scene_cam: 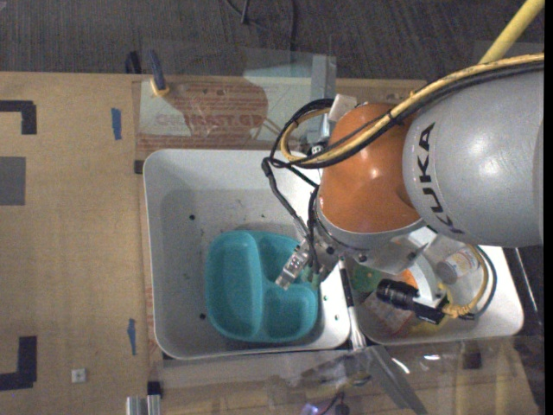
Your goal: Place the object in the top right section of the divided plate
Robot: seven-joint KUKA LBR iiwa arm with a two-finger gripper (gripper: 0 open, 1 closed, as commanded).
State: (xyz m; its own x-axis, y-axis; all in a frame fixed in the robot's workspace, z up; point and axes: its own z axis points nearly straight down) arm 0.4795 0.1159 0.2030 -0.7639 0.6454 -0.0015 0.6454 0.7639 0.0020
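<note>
From the overhead camera, I see the grey KUKA arm (484, 154), orange band above its wrist, reaching in from the right over the left white bin (173, 232). Its gripper (294, 269) hangs above the right side of the teal divided plate (233, 296), which lies in the near half of that bin. I cannot tell what state the claw is in, and I cannot make out the object itself. Partly hidden items sit in the right bin (505, 318) under the arm.
</note>
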